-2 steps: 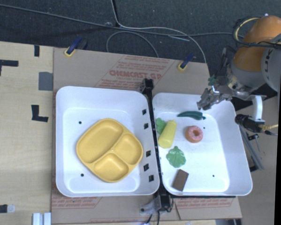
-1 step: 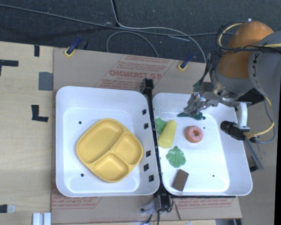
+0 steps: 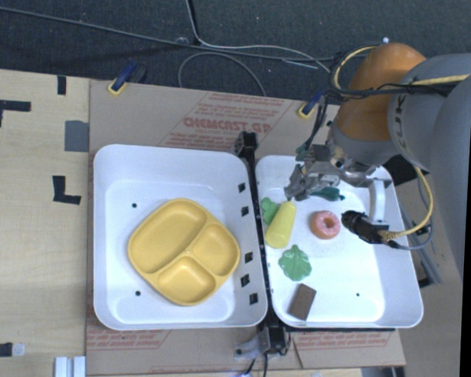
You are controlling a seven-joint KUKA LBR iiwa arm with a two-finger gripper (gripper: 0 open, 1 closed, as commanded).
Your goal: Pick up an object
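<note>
Arm is in from the right, tool (image 3: pixel 298 187) sitting low over the back-left part of the right bin (image 3: pixel 387 298). I can't tell from this angle whether the tool is open or closed, and I see nothing gripped in it. Right bin contents: yellow banana-shaped piece (image 3: pixel 281 224) lying just below the tool tip, with a small green piece (image 3: pixel 267 208) touching its upper left end; pink donut (image 3: pixel 325 225) just right of the yellow piece, apart from it; green leafy piece (image 3: pixel 295 262) below the yellow one; brown block (image 3: pixel 301 301) near the front edge, tilted. A teal item (image 3: pixel 330 196) is partly hidden under the wrist, can't identify it. Left bin (image 3: pixel 111 240) holds a yellow divided plate (image 3: pixel 183 250), lying flat, roughly centred. Both bins sit side by side on brown cardboard (image 3: pixel 215 120) on the table (image 3: pixel 28 236), black clips along the seam between them.
</note>
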